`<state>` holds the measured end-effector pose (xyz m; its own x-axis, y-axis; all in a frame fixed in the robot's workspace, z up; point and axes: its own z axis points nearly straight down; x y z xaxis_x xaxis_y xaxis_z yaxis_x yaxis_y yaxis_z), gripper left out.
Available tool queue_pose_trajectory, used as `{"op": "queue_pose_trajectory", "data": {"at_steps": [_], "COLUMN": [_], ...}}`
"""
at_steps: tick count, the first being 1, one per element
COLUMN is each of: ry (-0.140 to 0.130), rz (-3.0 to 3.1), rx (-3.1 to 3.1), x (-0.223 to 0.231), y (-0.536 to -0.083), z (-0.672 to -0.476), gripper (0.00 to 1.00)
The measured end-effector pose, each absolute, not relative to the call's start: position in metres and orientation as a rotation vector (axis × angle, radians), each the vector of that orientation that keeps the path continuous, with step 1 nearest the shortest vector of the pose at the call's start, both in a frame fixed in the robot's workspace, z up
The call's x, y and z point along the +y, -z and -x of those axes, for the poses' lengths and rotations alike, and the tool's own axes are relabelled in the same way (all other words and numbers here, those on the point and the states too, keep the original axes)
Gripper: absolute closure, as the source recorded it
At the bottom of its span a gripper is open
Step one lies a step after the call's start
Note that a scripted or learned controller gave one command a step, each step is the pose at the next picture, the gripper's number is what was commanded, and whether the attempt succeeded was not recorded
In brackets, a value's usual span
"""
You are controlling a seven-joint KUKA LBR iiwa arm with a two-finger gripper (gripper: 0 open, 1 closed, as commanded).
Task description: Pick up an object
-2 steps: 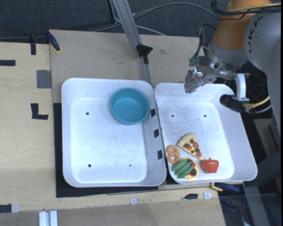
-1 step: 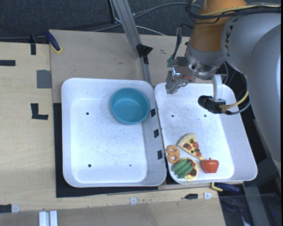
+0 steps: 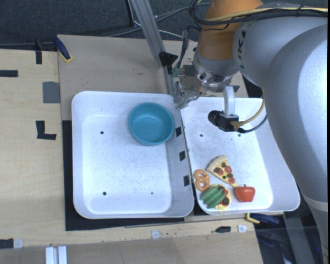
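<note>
Four toy foods cluster at the right bin's (image 3: pixel 264 164) near end: a tomato (image 3: pixel 245 193), a green vegetable (image 3: pixel 213 196), a pretzel (image 3: pixel 201 176) and a pizza slice (image 3: pixel 222 169). One blue bowl (image 3: pixel 150 124) sits farther back in the left bin (image 3: pixel 99 164). Beyond, the hand (image 3: pixel 182 97) hovers; its grip cannot be told.

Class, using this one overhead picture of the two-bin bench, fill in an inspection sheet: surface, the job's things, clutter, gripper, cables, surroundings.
Surface: two white bins side by side, left bin and right bin, on a tan bench.
Job's things: blue bowl in the left bin's far right corner; pizza slice, pretzel, green toy and red toy clustered in the right bin's near end.
Clutter: nothing seen.
Gripper: gripper over the far end of the divide between the bins, holding nothing that can be seen.
Cables: yellow and black cable at the wrist.
Surroundings: black tape marks on the bench.
</note>
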<state>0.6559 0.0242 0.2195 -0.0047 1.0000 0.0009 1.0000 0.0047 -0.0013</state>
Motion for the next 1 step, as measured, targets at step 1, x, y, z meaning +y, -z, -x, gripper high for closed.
{"op": "queue_pose_trajectory", "data": {"at_steps": [1], "ry": [-0.001], "rz": [2.215], "rx": [-2.225], "x": [0.0749], "y": [-0.2119], "z": [-0.6553], "gripper": [1.0]}}
